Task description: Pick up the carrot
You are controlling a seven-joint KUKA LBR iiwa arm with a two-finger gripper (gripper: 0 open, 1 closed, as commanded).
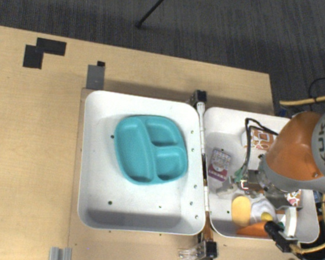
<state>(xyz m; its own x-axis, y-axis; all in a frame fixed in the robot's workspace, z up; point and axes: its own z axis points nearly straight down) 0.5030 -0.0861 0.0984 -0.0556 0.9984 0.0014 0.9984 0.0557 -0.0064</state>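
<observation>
The carrot [251,229] is an orange piece lying at the front wall of the right bin [231,127], partly covered by the robot's wrist parts. A yellow lemon-like fruit [241,208] lies just behind it, touching or nearly touching it. My gripper [253,192] hangs low in the right bin, under the grey wrist and orange band, just behind the yellow fruit and a short way back from the carrot. Nothing shows between its tips from this angle.
A purple-and-white packet [219,163] lies in the left part of the right bin. An orange-patterned card [261,139] sits near that bin's back. In the left bin [93,165] rests a teal divided plate [149,148]. The arm covers the right bin's right side.
</observation>
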